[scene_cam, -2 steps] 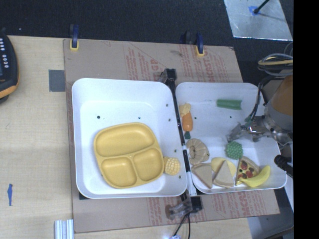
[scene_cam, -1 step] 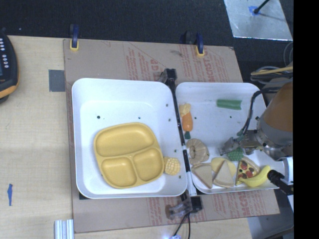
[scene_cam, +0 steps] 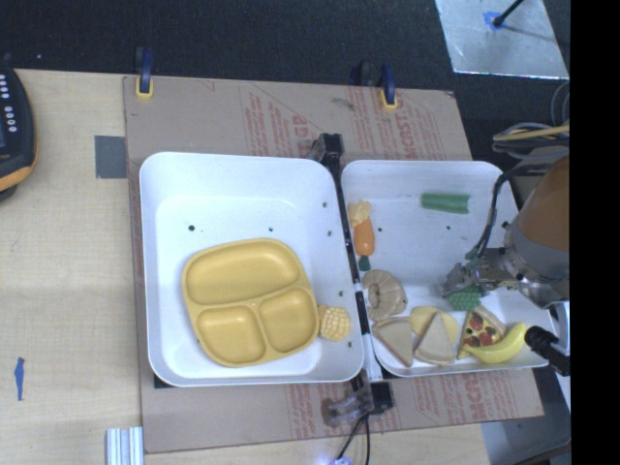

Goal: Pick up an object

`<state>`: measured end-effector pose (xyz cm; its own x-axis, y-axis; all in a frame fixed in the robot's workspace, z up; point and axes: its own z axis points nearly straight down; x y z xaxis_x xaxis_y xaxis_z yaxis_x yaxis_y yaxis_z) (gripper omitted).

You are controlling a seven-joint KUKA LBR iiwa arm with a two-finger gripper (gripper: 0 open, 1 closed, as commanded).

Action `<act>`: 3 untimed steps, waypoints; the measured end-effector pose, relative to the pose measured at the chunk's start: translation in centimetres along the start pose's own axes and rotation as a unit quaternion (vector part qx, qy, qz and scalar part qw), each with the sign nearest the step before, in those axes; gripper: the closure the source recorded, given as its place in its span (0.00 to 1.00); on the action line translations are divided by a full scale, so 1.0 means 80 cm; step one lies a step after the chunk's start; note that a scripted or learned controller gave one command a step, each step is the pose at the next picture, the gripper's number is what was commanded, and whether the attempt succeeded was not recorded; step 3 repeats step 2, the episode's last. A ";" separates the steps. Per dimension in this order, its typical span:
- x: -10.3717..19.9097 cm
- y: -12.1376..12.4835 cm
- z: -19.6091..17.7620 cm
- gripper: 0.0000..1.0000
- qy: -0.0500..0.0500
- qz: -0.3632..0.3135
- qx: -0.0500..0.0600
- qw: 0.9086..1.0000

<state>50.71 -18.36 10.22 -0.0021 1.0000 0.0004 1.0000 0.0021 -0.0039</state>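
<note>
My gripper (scene_cam: pixel 468 281) is low in the right bin (scene_cam: pixel 407 177), near its right side, with the grey arm (scene_cam: pixel 542 231) coming in from the right edge. A small green object (scene_cam: pixel 467 300) lies just under and in front of the gripper, partly hidden by it. Close by in the bin's front right corner are a pizza slice (scene_cam: pixel 478 328) and a banana (scene_cam: pixel 501 345). Bread slices (scene_cam: pixel 426 335) lie to their left. A green block (scene_cam: pixel 445 201) rests near the back wall.
A tan round piece (scene_cam: pixel 382 293) and an orange carrot-like piece (scene_cam: pixel 362 231) lie along the right bin's left wall. The left bin (scene_cam: pixel 174 192) holds a yellow divided plate (scene_cam: pixel 250 300) and a corn cob (scene_cam: pixel 334 324). Cables hang at the far right.
</note>
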 end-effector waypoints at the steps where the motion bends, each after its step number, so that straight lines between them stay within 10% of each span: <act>1: 0.055 0.005 0.014 1.00 0.001 -0.003 0.001 1.000; 2: 0.105 0.071 -0.092 1.00 0.000 -0.004 -0.006 1.000; 3: 0.105 0.071 -0.092 1.00 0.000 -0.004 -0.006 1.000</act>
